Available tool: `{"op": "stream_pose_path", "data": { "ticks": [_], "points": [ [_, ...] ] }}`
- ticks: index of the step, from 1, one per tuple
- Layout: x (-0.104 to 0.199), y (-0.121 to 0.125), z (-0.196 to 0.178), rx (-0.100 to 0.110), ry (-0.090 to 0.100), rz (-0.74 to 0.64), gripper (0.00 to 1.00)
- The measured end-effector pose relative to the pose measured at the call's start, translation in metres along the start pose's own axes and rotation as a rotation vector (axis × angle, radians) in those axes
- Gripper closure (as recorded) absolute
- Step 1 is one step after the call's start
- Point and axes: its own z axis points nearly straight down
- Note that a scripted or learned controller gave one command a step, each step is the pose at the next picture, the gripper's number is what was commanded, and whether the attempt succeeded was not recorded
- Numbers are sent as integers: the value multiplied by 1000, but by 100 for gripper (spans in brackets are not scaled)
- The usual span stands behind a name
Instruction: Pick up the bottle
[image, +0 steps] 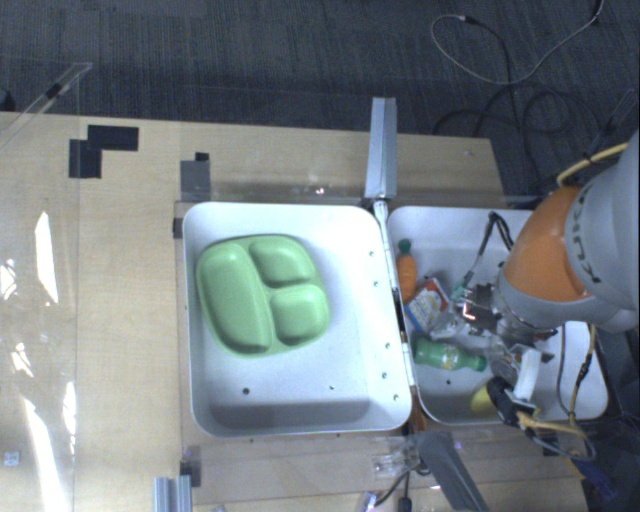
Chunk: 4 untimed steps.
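Two bins (300, 415) sit on the desk; the green bottle (450, 356) lies on its side in the right one, below the carrot (406, 273). I hover at its three o'clock, approaching. Whether my jaws are released, I cannot tell. Next: descend squarely over it.

Crowded around the green bottle (449, 355): carrot (406, 274) and snack packet (428, 303) just beyond, yellow item (484, 398) nearby, bin divider wall (398, 312) alongside. Open floor in the left bin (300, 385) beside the green tray (262, 293).
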Motion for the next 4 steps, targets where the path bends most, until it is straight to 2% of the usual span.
{"op": "stream_pose_path", "data": {
  "ticks": [1, 2, 3, 4],
  "points": [
    [-8, -14, 19, -8, 3, 85, 0],
    [-10, -10, 8, -24, -2, 87, 100],
    [-19, 11, -11, 2, -1, 214, 100],
    [-19, 11, -11, 2, -2, 214, 0]
  ]
}}
